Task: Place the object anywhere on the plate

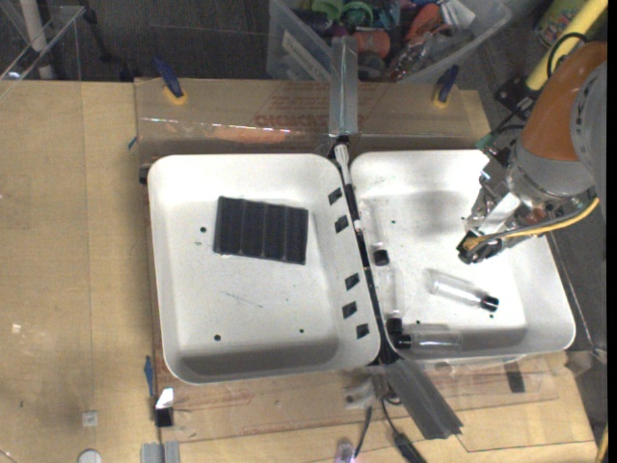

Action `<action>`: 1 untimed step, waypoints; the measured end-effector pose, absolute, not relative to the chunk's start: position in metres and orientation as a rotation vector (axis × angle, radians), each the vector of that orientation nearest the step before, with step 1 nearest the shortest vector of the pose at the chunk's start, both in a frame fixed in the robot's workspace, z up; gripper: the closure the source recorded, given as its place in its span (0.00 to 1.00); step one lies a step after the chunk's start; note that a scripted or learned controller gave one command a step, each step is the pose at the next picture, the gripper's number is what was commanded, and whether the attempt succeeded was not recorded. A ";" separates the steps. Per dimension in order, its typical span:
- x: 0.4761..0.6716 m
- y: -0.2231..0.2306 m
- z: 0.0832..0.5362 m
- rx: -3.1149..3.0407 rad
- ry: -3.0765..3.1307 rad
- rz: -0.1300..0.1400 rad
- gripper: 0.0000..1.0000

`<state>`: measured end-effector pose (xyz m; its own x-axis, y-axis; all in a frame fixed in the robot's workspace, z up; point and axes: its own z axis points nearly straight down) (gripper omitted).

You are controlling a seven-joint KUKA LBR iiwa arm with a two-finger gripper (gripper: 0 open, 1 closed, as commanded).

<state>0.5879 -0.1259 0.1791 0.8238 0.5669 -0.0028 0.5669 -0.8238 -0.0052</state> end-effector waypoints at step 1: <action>0.591 -0.093 0.091 -2.975 -1.011 -0.007 1.00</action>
